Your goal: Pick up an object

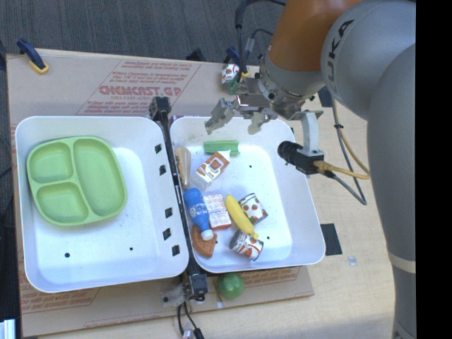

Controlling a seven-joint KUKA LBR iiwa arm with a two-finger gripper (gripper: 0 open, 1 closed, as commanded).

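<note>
Jaws look spread apart with nothing between them, so the gripper (236, 119) is empty as far as I can see. It's hanging over the far edge of the right bin (300, 214), the two fingers (217, 117) splayed out just above the rim.

Biggest to smallest, here's the layout. The grey arm (367, 55) with its orange band comes in from the right and takes up the whole top corner. Both white bins sit on a cardboard sheet (134, 83). The left bin (92, 256) has a green divided plate (76, 180) in it and that's about all. The right bin has all the small stuff: a blue bottle (197, 210) lying along the left wall, a yellow banana (239, 215) near the middle, a little carton (212, 168) with orange on it, a green block (221, 147) right up near the far wall, and two small printed cans (251, 207) close to the banana. There's also a green ball (230, 285) outside the bins at the near edge.

My read is it's in the approach stage, nothing picked yet. The green block is the nearest thing to the fingers, just below them, so that's my guess for the target. The next move would need a straight drop with the fingers either side of the block. It's close to the wall, so a finger could clip the rim.
</note>
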